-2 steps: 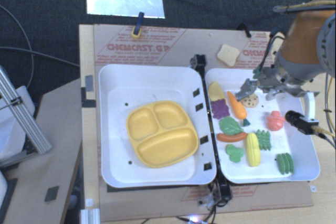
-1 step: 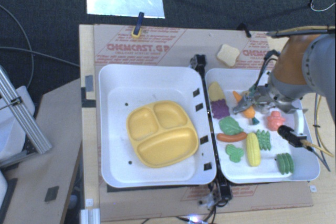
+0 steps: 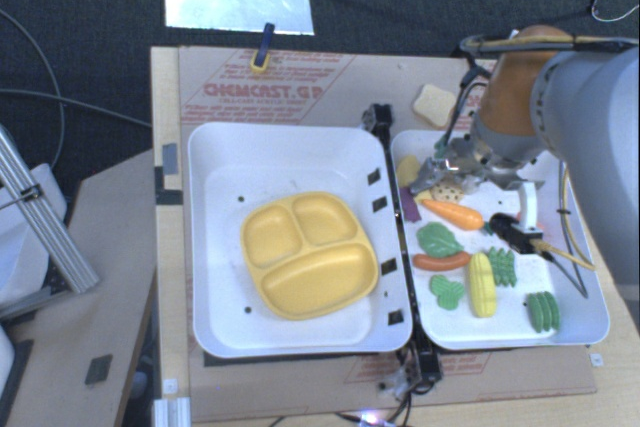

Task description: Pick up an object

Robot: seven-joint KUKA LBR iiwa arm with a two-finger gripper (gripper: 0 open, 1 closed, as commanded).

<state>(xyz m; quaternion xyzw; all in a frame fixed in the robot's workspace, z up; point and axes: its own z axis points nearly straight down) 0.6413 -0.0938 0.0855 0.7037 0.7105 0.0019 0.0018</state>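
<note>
The gripper is hovering over the right bin at two o'clock from the toy carrot; I cannot tell its grip. Brown cardboard is lying under both bins, dark carpet spreading beyond at twelve o'clock.

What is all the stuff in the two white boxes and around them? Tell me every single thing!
left bin: 1, white, left on the bench
divided plate: 1, yellow, three compartments, in the left bin
right bin: 1, white, beside the left bin
toy carrot: 1, orange, right bin
toy sausage: 1, red-orange, below the carrot
toy corn: 1, yellow, right bin
leafy green toys: several, green, around the corn
green toy pods: 1 bunch, right bin's near right corner
sponge-like block: 1, pale yellow, behind the right bin
gripper: 1, metal, low over the right bin's far left part
arm: 1, grey with orange band, from the right
</note>
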